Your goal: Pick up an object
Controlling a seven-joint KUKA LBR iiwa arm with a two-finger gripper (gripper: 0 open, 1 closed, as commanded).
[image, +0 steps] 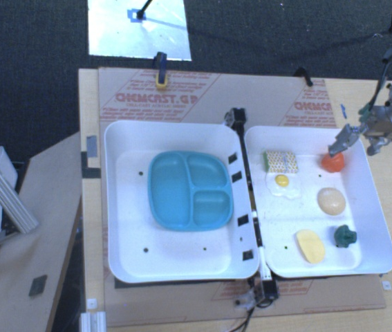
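The tool (341,144) hangs low over the far right part of the right-hand bin (379,206), its tip just above an orange-red toy (332,162), seemingly a tomato or similar round piece. Whether it is clenched, released or already grasping cannot be told from this view: the tip overlaps the top of the toy and hides the contact.

The orange-red toy lies directly under the tool and looks like the intended pick. Toward the viewer from the tool sits a beige egg-shaped toy (331,200), and further the same way a dark green piece (345,236) and a yellow piece (310,245). To the tool's left lie a fried-egg toy (283,183) and a small patterned block (280,161). Well to the left, in the other bin (123,206), rests a blue divided plate (189,190).

The main risk, as I judge it, is a missed grip. A round, smooth toy can squirt sideways if the tool closes off-centre, and the approach looks slanted rather than straight down. The toy lies near the bin's far wall, so a nudge could push it against the wall. Descending too far would press the tip into the bin floor. The beige toy is near enough to be bumped if the orange-red one rolls toward the viewer.
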